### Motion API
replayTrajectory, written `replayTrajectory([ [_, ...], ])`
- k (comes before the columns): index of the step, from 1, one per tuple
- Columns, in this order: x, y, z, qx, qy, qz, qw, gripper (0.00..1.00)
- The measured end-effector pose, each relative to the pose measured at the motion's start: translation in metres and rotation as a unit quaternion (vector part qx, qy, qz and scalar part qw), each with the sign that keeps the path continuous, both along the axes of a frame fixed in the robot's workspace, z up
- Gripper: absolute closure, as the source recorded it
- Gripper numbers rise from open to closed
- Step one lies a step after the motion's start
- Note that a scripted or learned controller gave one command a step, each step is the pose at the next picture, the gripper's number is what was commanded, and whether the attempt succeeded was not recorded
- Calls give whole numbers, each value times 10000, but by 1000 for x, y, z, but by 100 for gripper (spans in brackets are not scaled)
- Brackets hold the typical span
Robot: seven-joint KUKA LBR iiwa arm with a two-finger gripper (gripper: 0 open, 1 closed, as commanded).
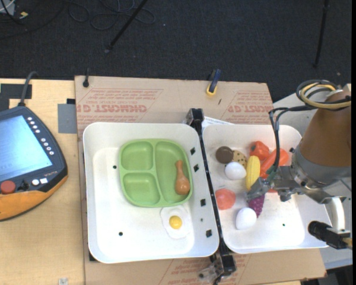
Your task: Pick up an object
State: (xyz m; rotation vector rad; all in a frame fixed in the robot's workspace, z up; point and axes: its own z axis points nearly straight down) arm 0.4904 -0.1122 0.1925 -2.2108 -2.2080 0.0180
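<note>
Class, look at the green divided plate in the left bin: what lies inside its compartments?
In the green plate, a brown drumstick lies in the right-hand compartment. The two left compartments show bare green. Whatever is beneath the drumstick is covered.

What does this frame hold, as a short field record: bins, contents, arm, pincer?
left bin: green divided plate with a toy drumstick in its right compartment; fried egg on the bin floor
right bin: two white eggs, banana, cookie, tomato, purple grapes, orange pieces
arm: over the right bin
pincer: low by the grapes and banana; grasp cannot be judged
outside bins: pendant at left
</note>
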Motion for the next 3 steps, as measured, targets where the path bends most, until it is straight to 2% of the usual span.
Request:
replayTrajectory([
  [1,3,0,6,-8,-59,10,10000,0],
  [3,7,-4,-109,-8,-63,14,10000,0],
])
